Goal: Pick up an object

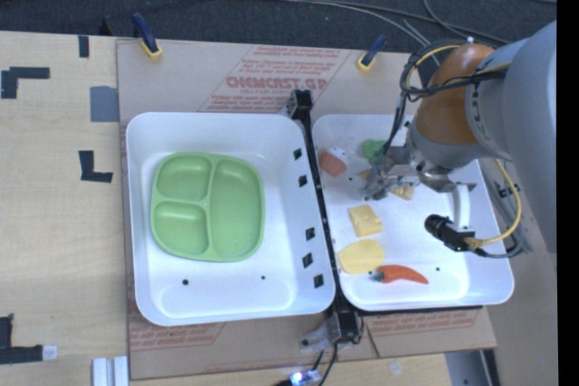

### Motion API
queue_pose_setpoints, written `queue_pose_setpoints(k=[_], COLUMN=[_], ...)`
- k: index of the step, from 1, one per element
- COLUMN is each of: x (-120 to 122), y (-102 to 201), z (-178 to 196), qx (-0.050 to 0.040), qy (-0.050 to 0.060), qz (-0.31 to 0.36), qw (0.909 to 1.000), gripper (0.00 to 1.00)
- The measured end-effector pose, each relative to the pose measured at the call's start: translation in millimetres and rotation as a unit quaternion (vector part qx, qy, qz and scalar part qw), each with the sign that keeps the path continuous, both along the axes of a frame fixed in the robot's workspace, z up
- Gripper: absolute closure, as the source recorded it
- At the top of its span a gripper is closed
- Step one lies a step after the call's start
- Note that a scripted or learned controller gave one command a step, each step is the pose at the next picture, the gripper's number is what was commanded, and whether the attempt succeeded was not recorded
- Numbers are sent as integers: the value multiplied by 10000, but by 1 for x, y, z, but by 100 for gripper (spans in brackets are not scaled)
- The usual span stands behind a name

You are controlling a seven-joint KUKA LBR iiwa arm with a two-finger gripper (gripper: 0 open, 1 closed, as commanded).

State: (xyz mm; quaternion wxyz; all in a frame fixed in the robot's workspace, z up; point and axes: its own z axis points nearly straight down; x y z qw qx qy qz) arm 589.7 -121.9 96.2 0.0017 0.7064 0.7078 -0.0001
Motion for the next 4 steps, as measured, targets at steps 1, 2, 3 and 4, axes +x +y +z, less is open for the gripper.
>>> queue_pose_setpoints(k=[1, 2, 3, 4], x=[7, 10, 11, 8], y=[-5, -11, -11, 52], z=[47, 91, 134, 136], qx=[9, 8, 9, 15], qy=[-2, -6, -7, 16], qz=[-3, -3, -3, 18], qw=[10000, 10000, 10000, 10000], gripper=[100, 100, 100, 100])
